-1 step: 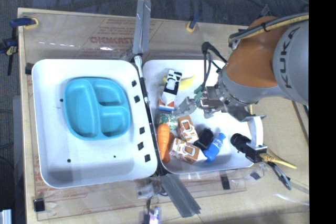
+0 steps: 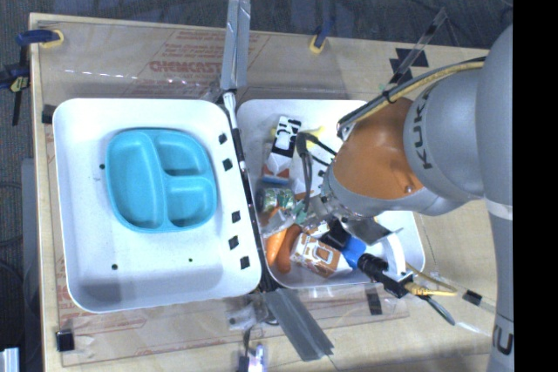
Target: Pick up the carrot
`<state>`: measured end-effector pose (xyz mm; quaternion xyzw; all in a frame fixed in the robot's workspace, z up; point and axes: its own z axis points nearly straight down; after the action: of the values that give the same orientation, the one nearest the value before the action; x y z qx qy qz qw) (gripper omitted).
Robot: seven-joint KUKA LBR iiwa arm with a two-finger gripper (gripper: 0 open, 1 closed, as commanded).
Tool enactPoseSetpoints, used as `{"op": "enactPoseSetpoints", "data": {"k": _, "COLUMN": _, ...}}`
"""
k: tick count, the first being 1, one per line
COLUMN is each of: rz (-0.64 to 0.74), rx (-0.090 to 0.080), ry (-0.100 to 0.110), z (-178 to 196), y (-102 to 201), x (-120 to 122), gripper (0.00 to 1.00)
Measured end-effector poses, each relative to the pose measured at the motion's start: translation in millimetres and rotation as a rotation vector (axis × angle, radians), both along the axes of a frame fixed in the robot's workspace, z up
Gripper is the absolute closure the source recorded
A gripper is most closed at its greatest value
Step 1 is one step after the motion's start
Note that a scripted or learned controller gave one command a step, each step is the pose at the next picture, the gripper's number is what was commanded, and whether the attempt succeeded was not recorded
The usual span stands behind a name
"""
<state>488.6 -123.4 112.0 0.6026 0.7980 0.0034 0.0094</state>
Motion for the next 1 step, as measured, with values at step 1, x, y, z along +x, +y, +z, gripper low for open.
{"op": "enactPoseSetpoints", "data": {"k": 1, "rz": 0.092, "rx": -0.003, "ry": 0.029, "z": 8.5, "y": 7.2, "x": 14.6, "gripper": 0.0}}
